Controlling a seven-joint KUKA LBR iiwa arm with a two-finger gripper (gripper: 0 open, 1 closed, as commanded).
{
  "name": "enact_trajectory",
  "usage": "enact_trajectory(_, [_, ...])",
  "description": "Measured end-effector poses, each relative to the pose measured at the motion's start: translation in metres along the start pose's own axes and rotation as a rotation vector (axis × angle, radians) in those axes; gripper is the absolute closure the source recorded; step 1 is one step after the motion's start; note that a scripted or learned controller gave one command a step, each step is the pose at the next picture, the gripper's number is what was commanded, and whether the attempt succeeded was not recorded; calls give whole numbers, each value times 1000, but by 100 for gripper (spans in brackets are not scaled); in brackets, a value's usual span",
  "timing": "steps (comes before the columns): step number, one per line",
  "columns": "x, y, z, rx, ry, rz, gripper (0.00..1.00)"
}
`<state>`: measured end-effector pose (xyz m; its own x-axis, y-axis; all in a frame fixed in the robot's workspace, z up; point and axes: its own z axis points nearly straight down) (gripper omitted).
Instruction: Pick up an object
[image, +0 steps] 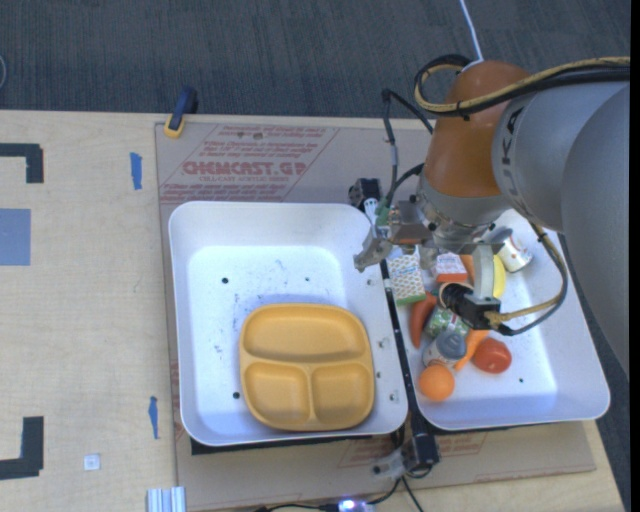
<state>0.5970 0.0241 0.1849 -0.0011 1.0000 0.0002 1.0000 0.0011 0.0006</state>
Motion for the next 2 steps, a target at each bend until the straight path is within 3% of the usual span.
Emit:
enact_trajectory(1, [-82,6,0,-2,-2,2,0])
enact_trajectory(2, [-121,6,84,-7,-1,1,0])
